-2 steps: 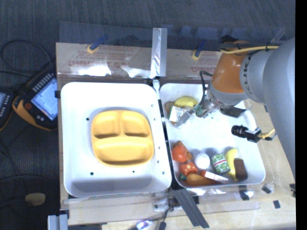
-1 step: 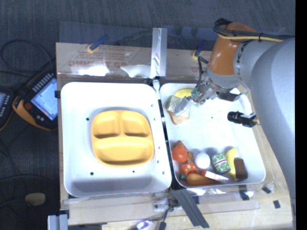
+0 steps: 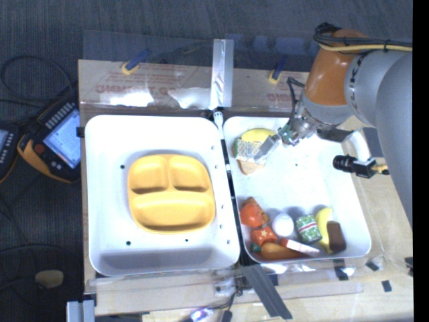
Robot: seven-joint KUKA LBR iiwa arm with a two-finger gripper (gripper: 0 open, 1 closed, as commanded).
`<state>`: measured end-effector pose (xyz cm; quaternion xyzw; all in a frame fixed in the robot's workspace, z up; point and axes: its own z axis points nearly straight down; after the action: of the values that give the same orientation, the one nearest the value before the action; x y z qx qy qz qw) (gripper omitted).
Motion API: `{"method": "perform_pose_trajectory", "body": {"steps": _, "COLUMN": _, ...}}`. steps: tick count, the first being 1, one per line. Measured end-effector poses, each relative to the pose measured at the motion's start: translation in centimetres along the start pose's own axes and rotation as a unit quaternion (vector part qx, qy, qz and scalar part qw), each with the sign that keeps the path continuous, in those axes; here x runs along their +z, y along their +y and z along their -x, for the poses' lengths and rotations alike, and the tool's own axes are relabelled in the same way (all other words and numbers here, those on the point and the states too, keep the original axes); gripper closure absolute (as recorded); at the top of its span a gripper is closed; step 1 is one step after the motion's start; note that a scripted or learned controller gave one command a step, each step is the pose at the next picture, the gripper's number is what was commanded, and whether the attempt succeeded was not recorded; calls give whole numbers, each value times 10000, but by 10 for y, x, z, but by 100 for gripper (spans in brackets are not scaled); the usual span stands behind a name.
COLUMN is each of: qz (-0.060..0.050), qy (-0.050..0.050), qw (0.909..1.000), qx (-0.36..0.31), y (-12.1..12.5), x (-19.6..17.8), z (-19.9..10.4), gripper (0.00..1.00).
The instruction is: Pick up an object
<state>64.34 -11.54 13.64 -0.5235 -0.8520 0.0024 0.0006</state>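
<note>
in the left bin [image 3: 100,180], one yellow tray [image 3: 171,192]; beside it, one right bin [image 3: 348,200].

The middle of my right bin [image 3: 338,193] lay bare, open for passing. A cluster of toy food [image 3: 288,230] crowded its near edge, and a yellow piece [image 3: 251,145] blocked the far-left corner.

bench [image 3: 94,79], 2 white bins [image 3: 107,200], side by side

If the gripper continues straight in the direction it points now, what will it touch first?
Probably the yellow toy at the right bin's top-left: the gripper points down-left at it and seems already at its edge, though height is unclear.
</note>
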Motion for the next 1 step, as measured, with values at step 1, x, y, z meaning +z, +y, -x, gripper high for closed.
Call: {"method": "perform_pose_trajectory", "body": {"steps": 1, "qz": 32, "qy": 62, "qw": 9991, "qx": 430, "y": 19, "x": 38, "z": 29, "gripper": 0}}
